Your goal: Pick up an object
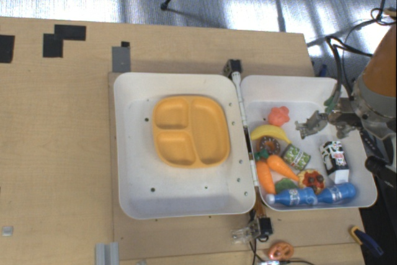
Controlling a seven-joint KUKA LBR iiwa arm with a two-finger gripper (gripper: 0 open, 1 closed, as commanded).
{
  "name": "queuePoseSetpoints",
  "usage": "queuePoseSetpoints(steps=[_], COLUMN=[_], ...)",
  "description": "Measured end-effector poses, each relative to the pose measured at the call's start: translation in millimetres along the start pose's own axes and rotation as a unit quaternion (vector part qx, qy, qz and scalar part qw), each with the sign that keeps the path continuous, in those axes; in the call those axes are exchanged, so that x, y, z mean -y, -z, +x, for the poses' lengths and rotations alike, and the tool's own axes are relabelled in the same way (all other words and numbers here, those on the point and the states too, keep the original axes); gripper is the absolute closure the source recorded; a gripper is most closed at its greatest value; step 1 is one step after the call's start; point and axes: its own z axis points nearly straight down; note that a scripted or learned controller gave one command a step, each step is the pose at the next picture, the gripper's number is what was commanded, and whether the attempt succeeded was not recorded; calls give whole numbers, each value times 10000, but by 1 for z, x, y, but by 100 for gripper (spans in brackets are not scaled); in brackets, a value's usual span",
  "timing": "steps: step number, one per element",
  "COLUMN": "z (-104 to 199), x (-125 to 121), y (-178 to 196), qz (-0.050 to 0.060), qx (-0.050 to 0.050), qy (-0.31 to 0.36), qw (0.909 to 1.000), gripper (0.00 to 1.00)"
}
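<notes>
- The grey metal two-finger gripper (312, 125) is hovering over the right-hand shallow white plastic bin (291, 91), above bare floor in the bin's upper half; its fingers are standing apart and nothing is lying between them
- No single target is fixed; the nearest candidate is looking like the small black-and-white milk carton (335, 161), standing just below the gripper near the bin's right wall
- The carton is appearing light and stiff with flat faces, so squeezing across its narrow sides would probably be giving the firmest hold; standing upright, it may be tipping if nudged
- Sharing the bin are a small orange-red lumpy toy (279, 115) near the centre, a yellow plastic banana (270, 132) just below it, two orange plastic carrots (273, 170) towards the left wall, a small green-labelled can (297, 157), and a blue plastic bottle (310, 196) lying along the bottom wall
- The smooth rounded toys are likely to be slipping out of a pinch, and they are lying close together, so a neighbour could be getting caught
- The left-hand shallow white plastic bin (136, 195), touching the right bin's left wall, is holding a yellow-orange plastic plate with three compartments (189, 131), lying flat at its centre
</notes>
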Motion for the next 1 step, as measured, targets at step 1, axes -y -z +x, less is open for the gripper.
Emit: queuePoseSetpoints(steps=[1], z=[6], x=[-3], y=[-117], qz=[8], qx=[-3], qy=[773], qw=[9970], gripper=[0])
